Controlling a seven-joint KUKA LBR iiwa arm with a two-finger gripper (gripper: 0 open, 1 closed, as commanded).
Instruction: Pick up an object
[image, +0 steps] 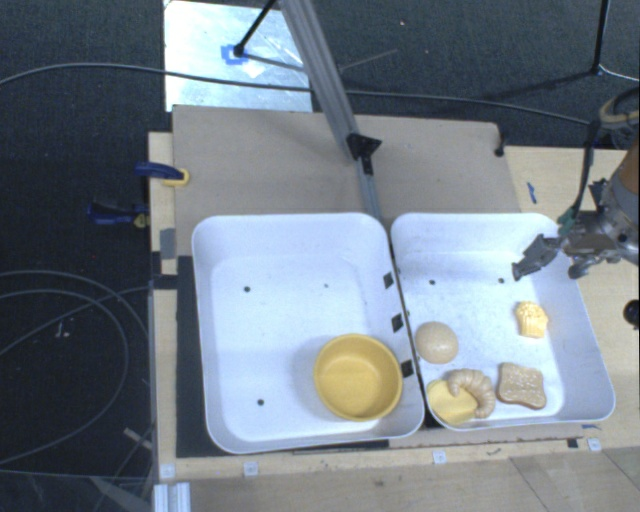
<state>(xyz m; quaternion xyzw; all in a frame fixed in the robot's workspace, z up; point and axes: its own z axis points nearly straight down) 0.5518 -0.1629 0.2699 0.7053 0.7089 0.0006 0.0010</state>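
Gripper (556, 258) sits over the right bin (470, 240) near its 2 o'clock corner, fingers spread and nothing between them. You're at approach, nothing picked yet.

Candidates, all in the right bin's lower half:
- small yellow chunk (532, 320) at roughly 4 o'clock of the bin, well apart from the rest and just below the gripper. Closest target, clear on all sides. Take this one.
- round beige ball (437, 342) near the 7 o'clock side, close to the divider wall.
- croissant (473, 389) at 6 o'clock, lying on a yellow disc (447, 402). Stacked, so likely a messy grasp.
- toast slice (521, 385) at 5 o'clock, flat, near the front rim. Probably hard to get fingers under.

The yellow bowl (357, 375) is in the left bin (270, 250) at 5 o'clock. Far reach, skip it.

Advice: move toward 6 o'clock until you're centred over the chunk, line the fingers across its narrow axis, descend straight, close only once both tips flank it. Watch the right rim; the chunk sits near it, so keep the outer finger inboard of the wall.
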